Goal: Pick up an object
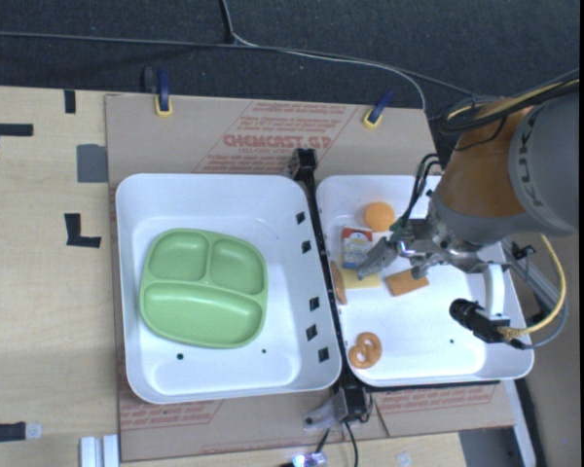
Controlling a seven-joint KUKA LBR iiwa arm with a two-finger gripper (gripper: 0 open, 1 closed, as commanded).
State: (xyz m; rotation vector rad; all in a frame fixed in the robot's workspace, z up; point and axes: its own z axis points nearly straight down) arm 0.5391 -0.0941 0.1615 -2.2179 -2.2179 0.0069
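Note:
In the right bin lie several small food toys. An orange ball sits near the back. Beside it a red and white carton rests next to a yellow slice. A brown cracker lies just right of them. A pretzel is near the front left corner. My gripper hangs low over the carton and the yellow slice, reaching in from the right. Nothing shows as lifted off the bin floor.
A green divided plate lies in the left bin. A black divider runs between the bins. The arm's grey and orange body covers the right bin's back right part. Cables hang by the wrist.

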